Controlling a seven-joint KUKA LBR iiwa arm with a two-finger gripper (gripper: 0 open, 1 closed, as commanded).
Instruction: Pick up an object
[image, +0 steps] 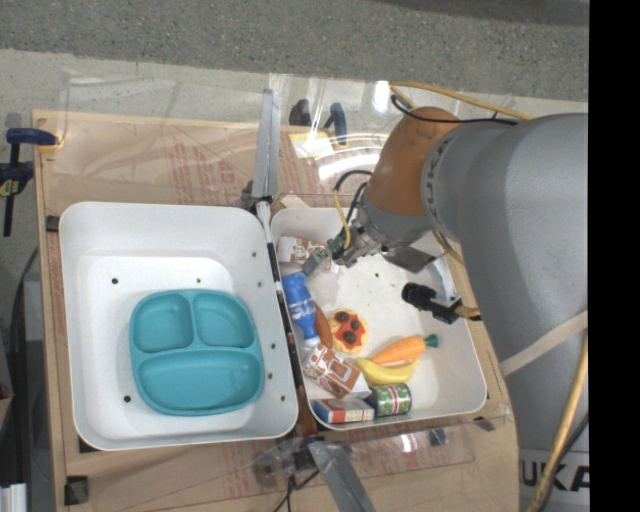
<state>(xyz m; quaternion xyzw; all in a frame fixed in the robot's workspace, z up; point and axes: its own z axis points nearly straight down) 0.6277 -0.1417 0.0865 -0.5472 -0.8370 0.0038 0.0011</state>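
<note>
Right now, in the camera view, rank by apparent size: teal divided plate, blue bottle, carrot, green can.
1. Teal divided plate, far the largest.
2. Blue bottle.
3. Carrot, close to the bottle in length but slimmer; that pair is near a tie.
4. Green can, smallest.

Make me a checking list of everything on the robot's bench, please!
Surface: wooden bench under clear plastic, bearing two white bins.
Job's things: right bin holds a blue bottle, pizza toy, carrot, banana, can and small boxes.
Clutter: left bin holds a teal divided plate.
Grippers: gripper low over the right bin's far end; whether it grips anything, cannot tell.
Cables: yellow cable looping over the arm.
Surroundings: blue clamp at the bench's left edge; grey floor beyond.
</note>
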